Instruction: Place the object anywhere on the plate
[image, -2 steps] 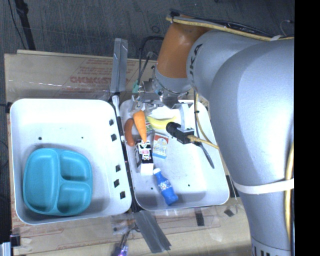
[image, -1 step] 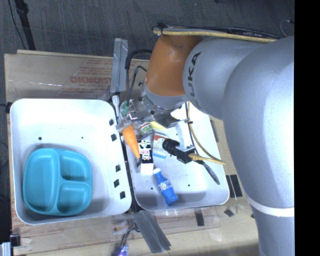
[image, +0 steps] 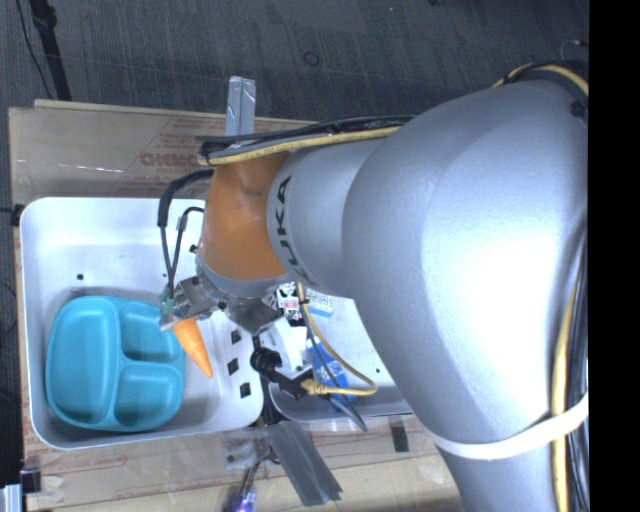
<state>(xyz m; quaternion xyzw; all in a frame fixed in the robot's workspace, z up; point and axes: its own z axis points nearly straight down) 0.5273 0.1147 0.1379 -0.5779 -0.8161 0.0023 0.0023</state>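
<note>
A shallow white plastic bin (image: 60, 240) sits on a brown cardboard-coloured bench top (image: 110, 140) printed with faint red lettering. Beyond the bench's far edge lies dark grey ribbed flooring (image: 300, 50), and a short grey metal post (image: 241, 105) stands upright at that far edge. At the near edge, a grey metal bracket (image: 300, 465) juts out at a slant.

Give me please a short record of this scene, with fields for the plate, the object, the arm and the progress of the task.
plate: blue plate with three compartments, lying in the left white bin
object: orange carrot, tilted, beside the plate's right edge, just under the wrist
arm: grey arm with orange band, reaching over the bin from the right
progress: carrot not yet resting in a compartment
</note>
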